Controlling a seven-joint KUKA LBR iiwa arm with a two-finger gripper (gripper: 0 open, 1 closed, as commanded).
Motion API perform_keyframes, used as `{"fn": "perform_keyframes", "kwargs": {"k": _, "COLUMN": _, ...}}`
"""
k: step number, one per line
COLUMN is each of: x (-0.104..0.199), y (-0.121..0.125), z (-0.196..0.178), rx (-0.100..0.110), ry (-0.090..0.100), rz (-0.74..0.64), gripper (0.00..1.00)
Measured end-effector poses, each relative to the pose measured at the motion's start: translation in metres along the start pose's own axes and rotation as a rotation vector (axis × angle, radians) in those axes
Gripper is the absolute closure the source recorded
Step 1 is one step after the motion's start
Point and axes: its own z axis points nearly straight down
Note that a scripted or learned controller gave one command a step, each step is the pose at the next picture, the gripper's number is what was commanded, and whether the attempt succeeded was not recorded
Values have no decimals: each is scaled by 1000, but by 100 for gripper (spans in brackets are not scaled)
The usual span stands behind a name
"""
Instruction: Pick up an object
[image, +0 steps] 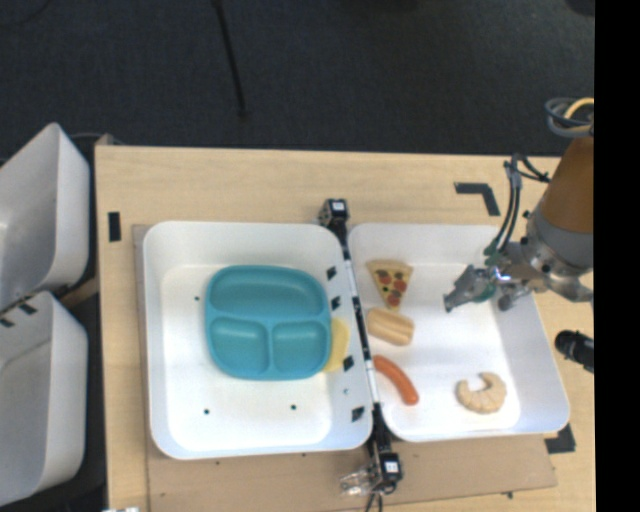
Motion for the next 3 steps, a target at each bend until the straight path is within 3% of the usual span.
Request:
{"fn": "perform_keyframes", "kwargs": {"k": 1, "x": 0, "y": 2, "z": -5, "rx": -11, "ry": -2, "rz": -3, "gripper": 0}}
{"fn": "perform_keyframes", "kwargs": {"k": 3, "x": 16, "y": 1, "z": 98, "rx": -5, "ry": -1, "rz": 3, "gripper": 0}}
